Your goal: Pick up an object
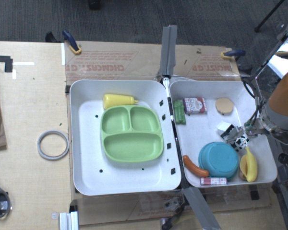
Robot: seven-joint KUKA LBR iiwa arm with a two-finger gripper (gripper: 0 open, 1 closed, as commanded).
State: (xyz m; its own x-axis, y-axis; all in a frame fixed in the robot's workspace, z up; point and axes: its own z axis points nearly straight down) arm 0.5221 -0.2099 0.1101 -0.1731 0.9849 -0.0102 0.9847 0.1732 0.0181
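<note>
Two white bins (81,143) sit side by side. The left one holds one green tray (132,133) and one yellow bottle (118,100). The right holds one blue bowl (219,159), one banana (249,166), one sausage (195,166), one red packet (194,105), one green bar (178,113), one tan disc (224,106) and one pink box (213,180). One tape ring (53,144) lies at the left.

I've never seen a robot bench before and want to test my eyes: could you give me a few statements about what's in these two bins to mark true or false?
1. The green divided plastic plate lies in the left white bin. True.
2. The yellow banana lies in the left bin. False: it is in the right white bin, near the lower right corner.
3. The round blue bowl sits in the right bin. True.
4. The orange hot dog sausage rests on the green plate. False: it lies in the right bin beside the blue bowl.
</note>
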